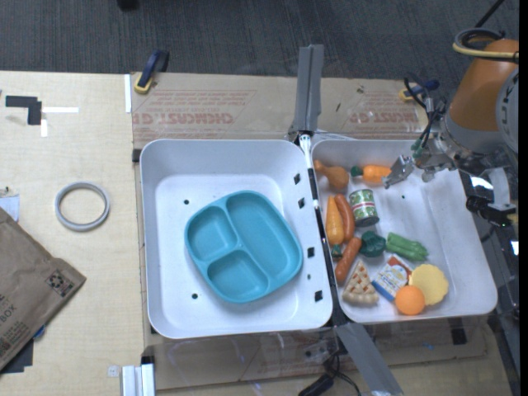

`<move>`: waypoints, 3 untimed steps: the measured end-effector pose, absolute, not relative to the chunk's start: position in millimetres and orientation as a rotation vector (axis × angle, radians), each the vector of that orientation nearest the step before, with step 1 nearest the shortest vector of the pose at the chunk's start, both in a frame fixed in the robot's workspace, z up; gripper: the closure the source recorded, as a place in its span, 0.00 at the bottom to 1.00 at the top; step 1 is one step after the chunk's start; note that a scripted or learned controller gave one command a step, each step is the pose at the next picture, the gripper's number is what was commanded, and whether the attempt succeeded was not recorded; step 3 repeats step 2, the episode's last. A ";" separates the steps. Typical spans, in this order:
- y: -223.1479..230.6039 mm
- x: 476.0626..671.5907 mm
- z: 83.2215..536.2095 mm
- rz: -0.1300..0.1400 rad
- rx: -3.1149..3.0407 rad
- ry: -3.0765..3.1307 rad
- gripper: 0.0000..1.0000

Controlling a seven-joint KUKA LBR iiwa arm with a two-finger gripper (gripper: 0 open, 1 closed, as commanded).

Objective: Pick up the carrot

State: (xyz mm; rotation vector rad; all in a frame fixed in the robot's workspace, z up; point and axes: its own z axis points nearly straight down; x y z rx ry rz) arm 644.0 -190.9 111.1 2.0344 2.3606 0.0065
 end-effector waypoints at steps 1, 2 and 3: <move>-148.6 658.2 89.5 -0.005 2.149 2.297 0.00; -148.7 656.3 95.6 -0.016 2.154 2.305 1.00; -148.7 656.3 95.6 -0.016 2.154 2.305 1.00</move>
